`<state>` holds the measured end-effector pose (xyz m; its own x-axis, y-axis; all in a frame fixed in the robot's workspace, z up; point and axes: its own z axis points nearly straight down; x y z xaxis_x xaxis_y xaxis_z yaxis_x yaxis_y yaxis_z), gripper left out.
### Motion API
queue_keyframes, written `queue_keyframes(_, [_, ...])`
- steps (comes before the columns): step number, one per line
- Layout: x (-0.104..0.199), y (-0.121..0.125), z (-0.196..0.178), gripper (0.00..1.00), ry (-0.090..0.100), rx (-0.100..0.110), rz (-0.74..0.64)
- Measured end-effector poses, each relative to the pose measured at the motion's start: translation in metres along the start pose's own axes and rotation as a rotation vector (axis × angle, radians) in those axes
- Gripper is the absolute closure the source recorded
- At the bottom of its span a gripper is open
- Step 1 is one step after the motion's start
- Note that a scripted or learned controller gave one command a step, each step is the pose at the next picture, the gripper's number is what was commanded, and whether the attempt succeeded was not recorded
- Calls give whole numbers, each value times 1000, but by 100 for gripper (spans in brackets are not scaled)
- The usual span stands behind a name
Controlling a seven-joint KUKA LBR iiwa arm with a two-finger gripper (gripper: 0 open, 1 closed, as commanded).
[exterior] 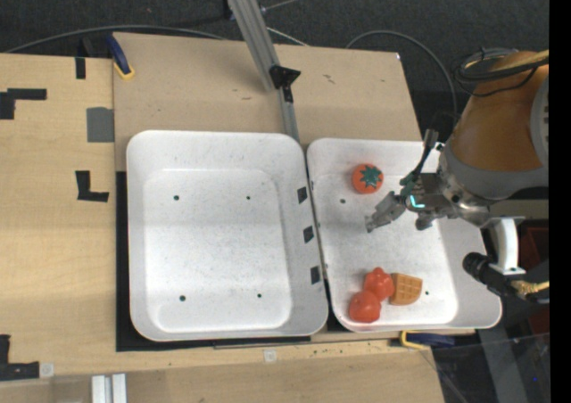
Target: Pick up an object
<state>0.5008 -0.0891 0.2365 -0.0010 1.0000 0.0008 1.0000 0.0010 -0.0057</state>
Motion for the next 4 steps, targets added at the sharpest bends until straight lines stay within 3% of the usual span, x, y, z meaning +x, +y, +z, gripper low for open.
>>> queue_keyframes(1, [0,1,-2,0,0,-4,-1])
queue_keyframes(4, [-6,1,143,0,1,3,0])
